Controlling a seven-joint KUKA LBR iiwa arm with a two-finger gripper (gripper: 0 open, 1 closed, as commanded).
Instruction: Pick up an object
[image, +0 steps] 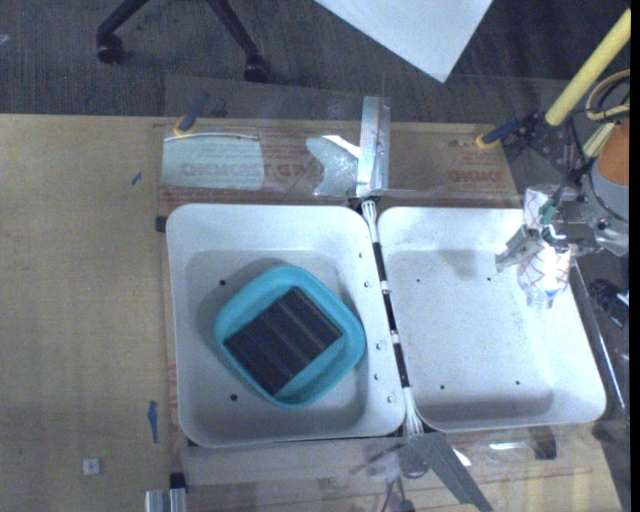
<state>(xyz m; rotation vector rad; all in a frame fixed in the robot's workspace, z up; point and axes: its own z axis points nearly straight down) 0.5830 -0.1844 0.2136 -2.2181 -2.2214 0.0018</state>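
Two white bins sit side by side on the bench (70, 300), meeting at a centre seam.

Camera view: left bin (190, 240) holds one item, a teal square dish (345, 335) with a dark ribbed insert (283, 340). It's rotated so its corners point at the bin's edges, sitting slightly toward the near edge, clear of all four walls.

Right bin (470, 370): floor is bare white apart from a crumpled clear plastic object with red markings (545, 272) at the far right edge, near the far right corner. Can't make out what it is, too blurred.

Gripper (540, 240) is over that same corner, arm (612, 170) entering from the right. The plastic object hangs right at and below the fingers, appears pinched between them, so the claw reads as closed on it. Contact point is small and soft in the frame.

Clear plastic sheeting (335, 160) and a metal bracket (374, 140) lie beyond the bins' far edge.
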